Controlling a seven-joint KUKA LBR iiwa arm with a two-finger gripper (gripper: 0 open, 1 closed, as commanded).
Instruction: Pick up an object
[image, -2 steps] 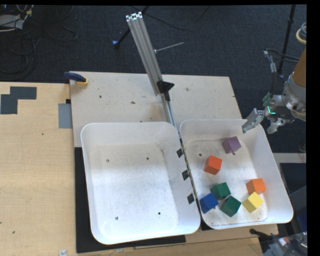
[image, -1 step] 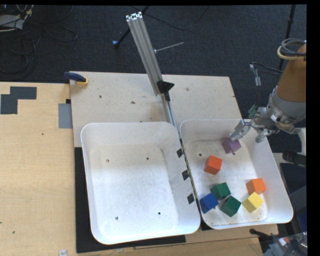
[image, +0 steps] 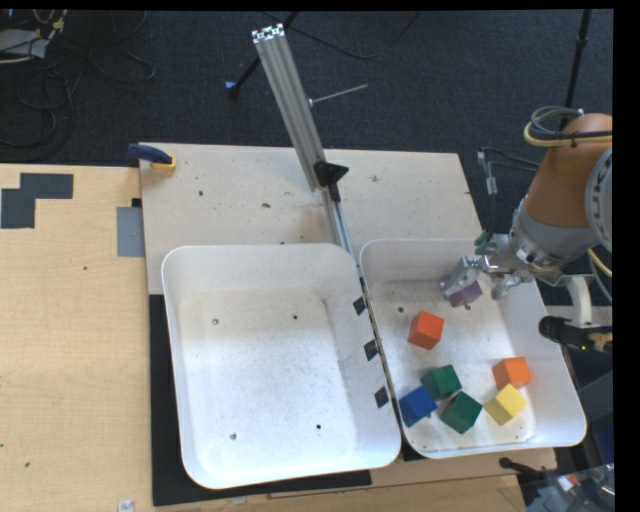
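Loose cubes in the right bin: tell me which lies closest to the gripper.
The red-orange cube, alone mid-bin just below the gripper. The green, blue, yellow and orange cubes cluster farther away by the bin's near edge.

matt white plastic bins (image: 260, 300), speckled; pale wood bench (image: 70, 330); ribbed metal rail (image: 292, 100).

Dark carpet floor (image: 420, 70) with loose cables (image: 40, 35) lies beyond the tabletop's (image: 70, 330) far edge; an aluminium rail (image: 292, 100) slants up from it.
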